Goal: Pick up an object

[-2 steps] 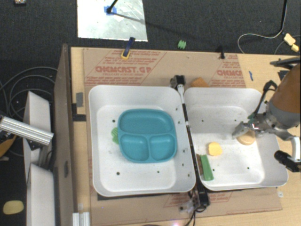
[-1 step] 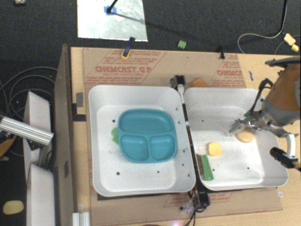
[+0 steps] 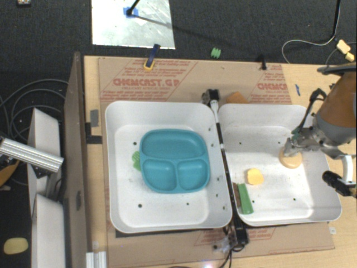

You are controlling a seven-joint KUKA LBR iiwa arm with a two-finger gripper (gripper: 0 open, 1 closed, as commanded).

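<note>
In the right bin [image 3: 262, 121] lie a small yellow block [image 3: 255, 177], a green bar [image 3: 244, 199] along the bin's left front wall, and a tan round piece [image 3: 290, 160] toward the right. My gripper [image 3: 294, 148] reaches in from the right and stands right over the tan piece, its tip at or touching the piece's top. The gripper's body hides part of that piece. The left bin [image 3: 122, 121] holds a teal divided plate [image 3: 174, 160] with a bit of green thing [image 3: 135, 159] showing at its left edge.
The arm's grey body with its orange band [image 3: 341, 113] covers the right bin's right side. A black divider clamp [image 3: 212, 97] sits between the bins at the back. Cables and a foil sheet [image 3: 133, 15] lie beyond the bench.
</note>
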